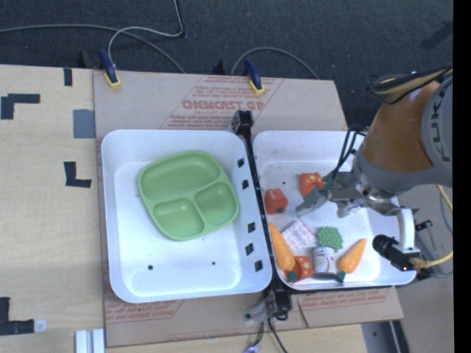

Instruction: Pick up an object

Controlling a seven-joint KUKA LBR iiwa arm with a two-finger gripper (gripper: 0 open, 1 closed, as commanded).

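Note:
My gripper [328,202] hangs over the middle of the right bin [294,150], its two grey fingers spread apart with nothing between them. A red-orange toy [310,182] lies just behind its left finger and a smaller red piece [275,200] sits further left. In front of the gripper lie a white packet [298,235], a green bumpy toy [329,236] and a small can [321,258]. A long orange carrot [280,247] lies along the bin's left wall and a second carrot [352,255] sits at the front right.
The left bin [121,219] holds a green divided plate [189,193]. A black divider with clips [250,190] runs between the bins. The arm's orange band and grey wrist [401,149] loom over the right bin's right side. Cables trail behind the bench.

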